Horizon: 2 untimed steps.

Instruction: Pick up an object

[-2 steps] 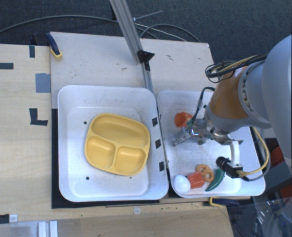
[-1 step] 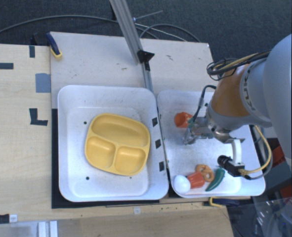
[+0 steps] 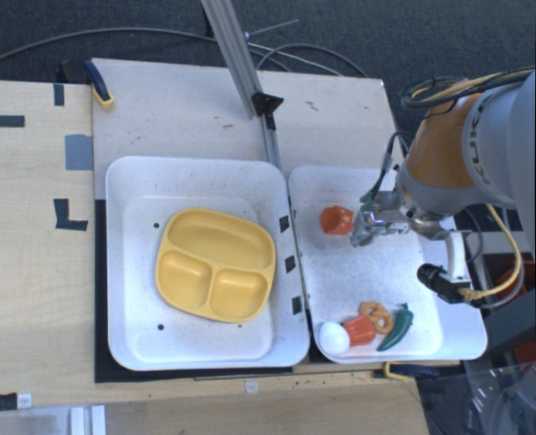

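Reaching arm: the grey KUKA arm (image 3: 485,143), orange-banded above the wrist, is seen entering from the right, bent down over the right bin.
Bench: a pale board (image 3: 186,116) is seen under both bins, extending up and left of the claw.
Left bin: a shallow white bin (image 3: 131,243) is placed well to the left of the claw.
Right bin: a shallow white bin (image 3: 385,270) is found directly beneath the claw.
Yellow tray: a three-compartment tray (image 3: 216,263) is laid in the left bin, well left of the claw and slightly below it.
Claw: the gripper (image 3: 365,227) is lowered near the right bin's floor; how far it is parted cannot be told, and nothing is seen held.
Orange-red object: a small item (image 3: 336,219) is seen just left of the claw; contact cannot be judged.
Green pepper: (image 3: 397,328) lies below the claw, near the bin's front wall.
Red piece and pretzel: (image 3: 362,329) and (image 3: 375,314), below the claw, clustered.
White egg: (image 3: 333,336) sits below and slightly left of the claw.
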Available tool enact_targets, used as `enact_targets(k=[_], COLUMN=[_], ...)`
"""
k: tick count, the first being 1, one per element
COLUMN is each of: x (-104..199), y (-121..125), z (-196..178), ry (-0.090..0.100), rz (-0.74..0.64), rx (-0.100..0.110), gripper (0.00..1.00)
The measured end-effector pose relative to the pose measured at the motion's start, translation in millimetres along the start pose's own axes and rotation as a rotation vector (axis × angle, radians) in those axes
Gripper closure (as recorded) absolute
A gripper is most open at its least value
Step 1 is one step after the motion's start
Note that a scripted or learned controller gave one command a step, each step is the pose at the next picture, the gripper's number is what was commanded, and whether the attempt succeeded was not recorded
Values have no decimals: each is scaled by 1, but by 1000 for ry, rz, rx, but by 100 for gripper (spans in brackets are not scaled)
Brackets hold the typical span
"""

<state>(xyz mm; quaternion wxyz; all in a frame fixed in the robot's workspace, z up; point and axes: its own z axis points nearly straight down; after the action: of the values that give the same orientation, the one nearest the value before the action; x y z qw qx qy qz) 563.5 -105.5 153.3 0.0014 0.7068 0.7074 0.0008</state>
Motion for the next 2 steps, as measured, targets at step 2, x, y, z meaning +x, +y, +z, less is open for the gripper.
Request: enact_targets(k=[2], x=[11], y=[2], z=[-100], ry=[0], rz=[-1], rx=[-1], gripper=[100])
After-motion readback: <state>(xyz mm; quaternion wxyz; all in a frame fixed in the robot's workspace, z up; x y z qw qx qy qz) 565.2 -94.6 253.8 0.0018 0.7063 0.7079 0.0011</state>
